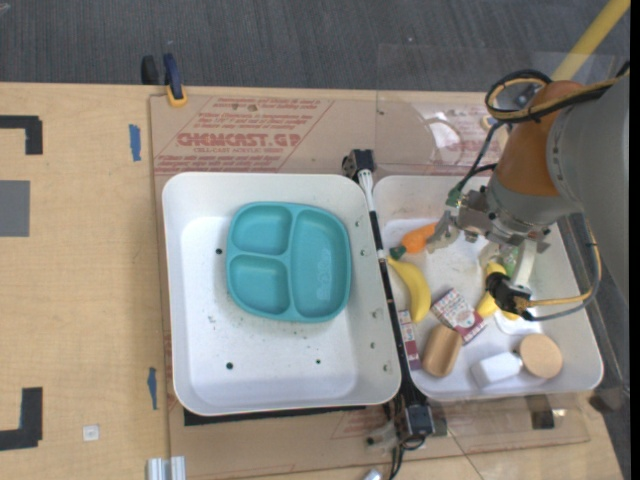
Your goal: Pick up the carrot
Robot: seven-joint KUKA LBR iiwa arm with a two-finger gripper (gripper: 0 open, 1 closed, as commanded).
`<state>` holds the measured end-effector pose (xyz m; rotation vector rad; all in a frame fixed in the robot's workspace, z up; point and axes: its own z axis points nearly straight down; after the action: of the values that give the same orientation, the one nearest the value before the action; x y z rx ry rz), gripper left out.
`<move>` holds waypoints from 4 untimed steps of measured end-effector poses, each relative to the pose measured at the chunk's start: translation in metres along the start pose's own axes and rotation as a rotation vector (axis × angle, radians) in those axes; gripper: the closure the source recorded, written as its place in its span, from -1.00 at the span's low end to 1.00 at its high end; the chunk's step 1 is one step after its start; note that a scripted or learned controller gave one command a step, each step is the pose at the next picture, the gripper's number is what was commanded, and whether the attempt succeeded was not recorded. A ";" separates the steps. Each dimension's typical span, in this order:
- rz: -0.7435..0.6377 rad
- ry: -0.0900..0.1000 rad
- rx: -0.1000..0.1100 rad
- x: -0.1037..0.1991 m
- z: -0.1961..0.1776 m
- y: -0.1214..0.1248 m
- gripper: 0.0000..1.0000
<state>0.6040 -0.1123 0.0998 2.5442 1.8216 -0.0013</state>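
The small orange carrot [418, 237] lies in the upper left part of the right white bin [590, 363], just above the banana. My gripper [478, 232] hangs low over that bin's upper middle, directly to the right of the carrot. Its left edge reaches the carrot's right end, and I cannot tell whether they touch. The carrot rests on the bin floor. The grey arm with its orange band [528, 158] comes in from the upper right and hides part of the bin behind it.
In the right bin lie a yellow banana [411, 286], a small printed packet [455, 310], a brown roll [441, 350], a white block [497, 369], a round tan disc [541, 356] and a yellow item [497, 294]. The left bin [190, 298] holds a teal divided plate [289, 261].
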 end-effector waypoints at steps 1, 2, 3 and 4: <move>0.113 -0.019 0.042 0.018 0.012 0.027 -1.00; 0.418 -0.009 0.067 0.022 0.012 0.025 -1.00; 0.877 -0.006 0.044 0.028 0.012 0.013 -1.00; 0.709 0.005 0.017 -0.047 -0.116 -0.081 -1.00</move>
<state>0.5112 -0.1291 0.2152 3.0346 0.8298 -0.0033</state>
